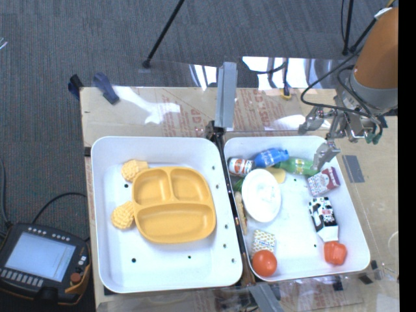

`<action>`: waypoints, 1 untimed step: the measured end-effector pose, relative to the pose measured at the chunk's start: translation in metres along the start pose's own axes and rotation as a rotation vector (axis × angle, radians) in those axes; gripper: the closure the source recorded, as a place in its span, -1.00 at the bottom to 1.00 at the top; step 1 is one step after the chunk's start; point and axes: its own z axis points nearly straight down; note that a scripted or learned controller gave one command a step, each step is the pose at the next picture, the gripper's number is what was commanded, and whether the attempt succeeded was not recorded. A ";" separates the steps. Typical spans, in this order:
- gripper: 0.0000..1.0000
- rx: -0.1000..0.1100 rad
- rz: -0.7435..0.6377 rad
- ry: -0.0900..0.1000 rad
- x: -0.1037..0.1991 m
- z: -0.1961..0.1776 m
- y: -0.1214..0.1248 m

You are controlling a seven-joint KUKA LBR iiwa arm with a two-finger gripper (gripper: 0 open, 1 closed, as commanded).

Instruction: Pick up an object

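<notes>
Right bin (359,236): cow-print carton (322,213), red-labelled can (240,166); writing unreadable

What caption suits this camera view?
Gripper hovers over right bin of toys; yellow tray fills left bin.

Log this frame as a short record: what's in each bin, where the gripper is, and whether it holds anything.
left bin: yellow divided tray, two waffle-like toys at its left edge
right bin: white plate, blue bottle, green bottle, can, cow-print carton, tomato, red toy
gripper: above right bin's far edge, near green bottle
held: nothing seen between fingers
</notes>
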 end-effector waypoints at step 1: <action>-1.00 -0.004 0.022 0.014 0.001 0.121 -0.050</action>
